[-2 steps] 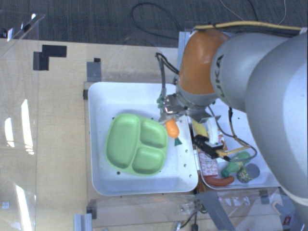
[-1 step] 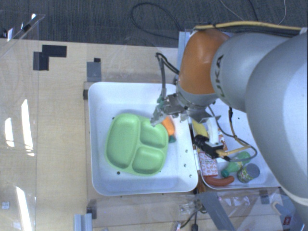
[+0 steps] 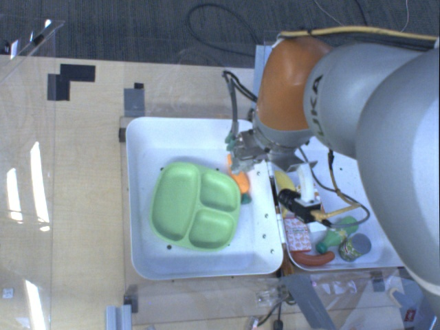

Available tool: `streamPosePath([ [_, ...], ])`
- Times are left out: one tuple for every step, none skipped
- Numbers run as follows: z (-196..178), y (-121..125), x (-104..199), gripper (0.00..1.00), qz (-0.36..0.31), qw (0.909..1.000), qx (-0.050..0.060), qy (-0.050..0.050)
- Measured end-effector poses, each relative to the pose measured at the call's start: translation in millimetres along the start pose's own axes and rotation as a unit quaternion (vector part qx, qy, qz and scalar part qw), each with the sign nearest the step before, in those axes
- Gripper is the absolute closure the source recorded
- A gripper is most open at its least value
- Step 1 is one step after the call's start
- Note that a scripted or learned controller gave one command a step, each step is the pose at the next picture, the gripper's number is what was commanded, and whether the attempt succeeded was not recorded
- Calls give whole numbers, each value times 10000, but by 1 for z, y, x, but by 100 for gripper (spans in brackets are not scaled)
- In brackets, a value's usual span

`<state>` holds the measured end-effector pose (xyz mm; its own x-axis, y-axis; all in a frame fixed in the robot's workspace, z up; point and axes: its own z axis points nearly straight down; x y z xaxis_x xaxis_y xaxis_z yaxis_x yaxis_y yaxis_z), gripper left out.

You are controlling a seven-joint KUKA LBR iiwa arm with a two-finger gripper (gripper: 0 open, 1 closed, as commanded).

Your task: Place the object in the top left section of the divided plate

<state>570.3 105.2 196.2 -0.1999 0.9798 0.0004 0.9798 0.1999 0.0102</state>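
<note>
Gripper (image 3: 240, 158): over right part of left bin (image 3: 148, 150), just off plate's upper-right rim. Grip state: cannot tell, hidden under wrist.

Object: orange item (image 3: 240, 182), carrot-like, w/ small green bit at lower end. Directly beneath gripper, at or touching plate's right rim. Held or just lying on bin floor: cannot tell. Not inside any section.

Divided plate (image 3: 180, 201): green, 3 sections, one large at view's left and two smaller at right (upper, lower). Nothing in any of them. Set slightly askew in the white, shallow left bin.

Right bin (image 3: 350, 184): partly under arm. Contents seen: yellow item (image 3: 283, 182) near dividing wall, red-and-white patterned packet (image 3: 297, 234), red sausage-like item (image 3: 316, 258), green item (image 3: 335, 237), small can (image 3: 354, 246).

Arm (image 3: 385, 115): grey, orange band (image 3: 292, 81) above wrist, reaching in from view's right.

Progress (judged): early to mid. Object right next to plate but placement not done. Left to do: secure hold if not had, carry across to view's upper-left part of plate, set down, let go. Which section counts as "top left" is unclear given plate's tilt, prob. the large one.

Writing: "KUKA" on grey link, partly legible. Packet print and can label too small to read.
</note>
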Motion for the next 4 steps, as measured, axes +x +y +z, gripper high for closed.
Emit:
streamPosePath([
  [-113, -64, -22, 100, -73, 10000, 10, -4],
  [-114, 5, -20, 100, 1165, 9932, 25, -11],
  [-141, 36, 37, 100, 3157, 9488, 27, -14],
  [-61, 3, 98, 100, 4830, 8756, 46, -23],
])
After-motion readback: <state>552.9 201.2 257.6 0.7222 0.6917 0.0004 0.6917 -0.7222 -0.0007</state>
